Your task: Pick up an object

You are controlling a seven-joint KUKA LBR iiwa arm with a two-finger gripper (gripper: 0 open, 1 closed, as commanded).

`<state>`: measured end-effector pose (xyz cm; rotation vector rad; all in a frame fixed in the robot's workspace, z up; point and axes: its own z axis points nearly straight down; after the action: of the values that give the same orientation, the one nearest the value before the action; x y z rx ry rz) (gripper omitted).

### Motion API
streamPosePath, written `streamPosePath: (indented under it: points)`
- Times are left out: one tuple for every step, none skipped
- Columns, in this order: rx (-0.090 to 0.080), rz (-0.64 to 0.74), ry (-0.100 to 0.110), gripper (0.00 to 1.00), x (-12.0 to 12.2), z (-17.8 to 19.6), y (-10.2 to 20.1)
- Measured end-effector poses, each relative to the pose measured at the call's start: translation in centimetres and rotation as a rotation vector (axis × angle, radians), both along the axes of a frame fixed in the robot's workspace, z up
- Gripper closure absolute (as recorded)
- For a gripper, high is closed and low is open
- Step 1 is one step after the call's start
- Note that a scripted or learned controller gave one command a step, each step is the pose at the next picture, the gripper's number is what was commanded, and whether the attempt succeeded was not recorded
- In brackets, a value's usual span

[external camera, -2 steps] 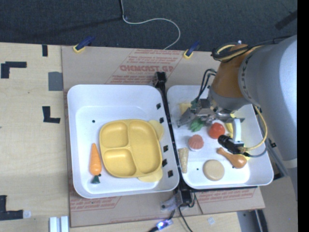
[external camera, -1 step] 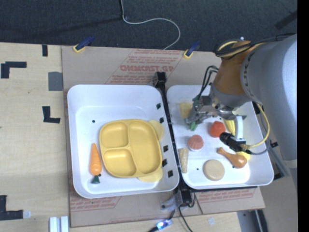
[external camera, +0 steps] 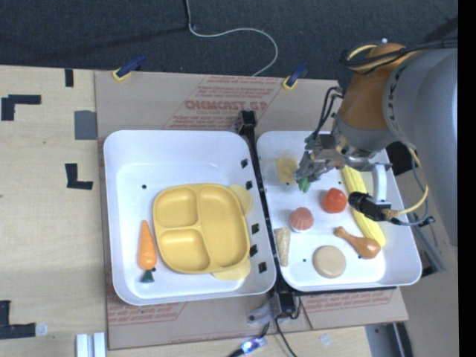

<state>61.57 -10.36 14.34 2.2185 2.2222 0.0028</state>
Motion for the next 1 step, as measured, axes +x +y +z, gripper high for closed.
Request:
streamPosePath:
  points:
    - [0.000,0.001,-0.001,1.00,0.83,4.56,0.20]
